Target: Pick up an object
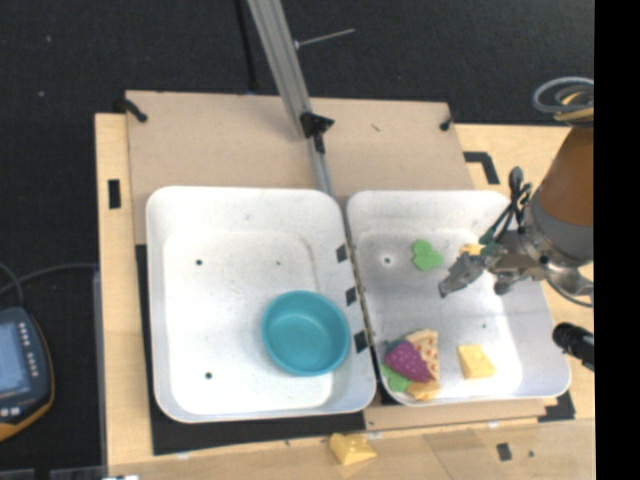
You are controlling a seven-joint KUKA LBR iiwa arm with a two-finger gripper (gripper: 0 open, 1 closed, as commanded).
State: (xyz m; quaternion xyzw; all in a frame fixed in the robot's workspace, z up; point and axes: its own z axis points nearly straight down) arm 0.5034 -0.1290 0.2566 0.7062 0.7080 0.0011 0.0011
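Wooden tabletop [230, 138], two white bins. Round teal plastic bowl [305, 332] in left bin [200, 238]. Jaws [456, 279] over right bin [520, 368], state unclear, just right of small green piece [426, 256].

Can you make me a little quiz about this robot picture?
1. True or false: the blue bowl sits in the left bin.
2. Which toy lies nearest the robot's hand? A) green piece B) yellow block C) purple grapes
3. Fill in: a yellow wedge lies outside the bins, on the ____.

Key: 1 true; 2 A; 3 bench.
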